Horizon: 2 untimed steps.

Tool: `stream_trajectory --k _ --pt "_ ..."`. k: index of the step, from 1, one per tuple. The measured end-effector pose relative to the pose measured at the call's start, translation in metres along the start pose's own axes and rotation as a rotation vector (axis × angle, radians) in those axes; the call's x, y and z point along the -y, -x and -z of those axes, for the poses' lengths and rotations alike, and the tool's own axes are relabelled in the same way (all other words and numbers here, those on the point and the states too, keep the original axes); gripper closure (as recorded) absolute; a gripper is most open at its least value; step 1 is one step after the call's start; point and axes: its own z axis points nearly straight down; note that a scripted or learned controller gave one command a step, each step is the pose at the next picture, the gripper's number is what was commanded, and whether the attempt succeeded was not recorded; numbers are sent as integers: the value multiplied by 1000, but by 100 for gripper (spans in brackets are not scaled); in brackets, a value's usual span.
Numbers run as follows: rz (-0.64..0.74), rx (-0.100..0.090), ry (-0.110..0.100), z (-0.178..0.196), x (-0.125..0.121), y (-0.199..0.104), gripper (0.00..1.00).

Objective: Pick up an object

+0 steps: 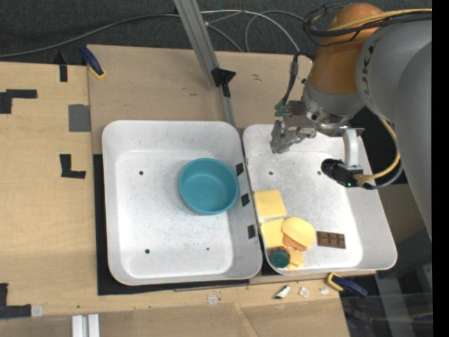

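My gripper (283,140) hangs over the far left part of the right bin (309,177), above bare floor, with nothing seen in it. Along that bin's near side lie a pale yellow square block (269,203), a yellow and orange round piece (298,232), a small teal object (280,258) and a brown chocolate bar (330,240). All of them sit well nearer the camera than the gripper. A blue bowl (208,186) stands upright in the middle of the left bin (140,216).
A slanted metal pole (203,44) runs down to the gap between the bins at the back. Cables (266,23) trail across the dark floor behind the bench. A small blue and yellow clamp (95,63) grips the board's far left corner.
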Motion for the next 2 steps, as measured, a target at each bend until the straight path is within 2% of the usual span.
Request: stream_trajectory --k 2 --pt "0 0 -2 -6 12 -110 100"
